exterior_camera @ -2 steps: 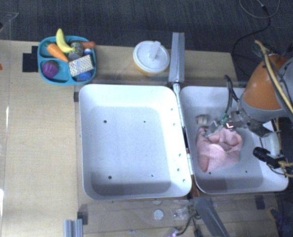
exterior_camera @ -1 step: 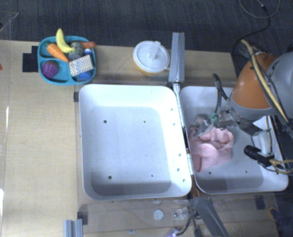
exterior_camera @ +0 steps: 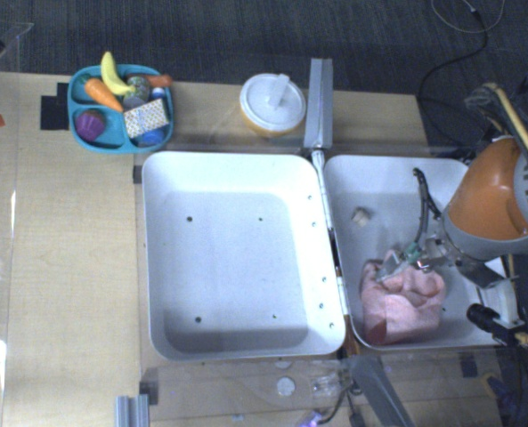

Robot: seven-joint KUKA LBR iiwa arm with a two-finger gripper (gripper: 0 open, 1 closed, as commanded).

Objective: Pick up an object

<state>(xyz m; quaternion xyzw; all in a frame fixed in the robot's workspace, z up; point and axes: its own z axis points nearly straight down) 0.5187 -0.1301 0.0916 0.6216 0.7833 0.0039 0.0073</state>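
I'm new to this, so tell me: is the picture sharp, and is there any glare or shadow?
Camera view: even, soft light; the left bin looks bright but shows its small dots; the pink cloth is slightly fuzzy; the tool above it is small and hard to make out; faint shadow lies along the bin walls.

Crumpled pink cloth (exterior_camera: 402, 302), heaped at the right bin's (exterior_camera: 379, 185) near edge
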